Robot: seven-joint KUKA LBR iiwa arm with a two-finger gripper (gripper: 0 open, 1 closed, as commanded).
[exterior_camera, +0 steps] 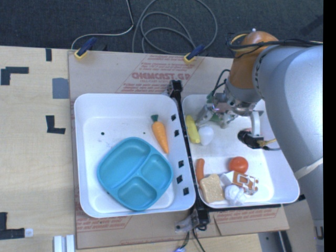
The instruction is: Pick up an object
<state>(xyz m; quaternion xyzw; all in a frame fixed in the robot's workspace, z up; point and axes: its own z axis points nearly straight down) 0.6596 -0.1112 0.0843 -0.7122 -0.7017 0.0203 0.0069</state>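
On the cardboard-covered bench point(152, 77) I saw two white bins; the gripper point(218, 114) hung low in the right bin point(283, 172), just above a white egg point(206, 135) beside a yellow banana point(192, 129). I could not tell its opening. A carrot point(159, 134) and blue tray point(135, 173) lay in the left bin point(86, 140).

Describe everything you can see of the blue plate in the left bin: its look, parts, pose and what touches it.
The blue plate is a light blue, rounded-square divided tray that looks like smooth plastic. Raised ridges split it into three compartments, one large and two smaller, and nothing lies in them. It lies flat and right way up, turned at a slant, on the floor of the left bin, toward its front. The carrot lies just beyond its upper right edge; contact is unclear.
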